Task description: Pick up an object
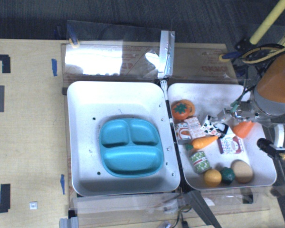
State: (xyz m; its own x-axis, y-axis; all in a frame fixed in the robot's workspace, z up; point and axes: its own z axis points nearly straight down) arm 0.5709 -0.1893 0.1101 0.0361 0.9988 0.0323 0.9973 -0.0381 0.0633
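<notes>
The right bin [263, 172] holds several toy foods. An orange tomato-like fruit [182, 108] lies at its back left, with a small carton [189, 127] and a carrot [204, 141] in front of it. A black-and-white cow-patterned item [210, 124] and a white packet [230, 145] lie mid-bin. At the front sit a green can [199, 161], a yellow-orange fruit [212, 177], a dark green piece [226, 175] and a tan egg-shaped piece [242, 170]. My gripper [237, 115] hangs over the bin's right part, directly above a small orange piece [243, 128].
The left bin [80, 141] bears a blue divided plate [131, 146]. A clear plastic wall [116, 56] stands behind the bins. The arm's orange band [276, 82] and grey wrist overhang the right bin's far right edge. Cables and a yellow rod [273, 15] lie at the back right.
</notes>
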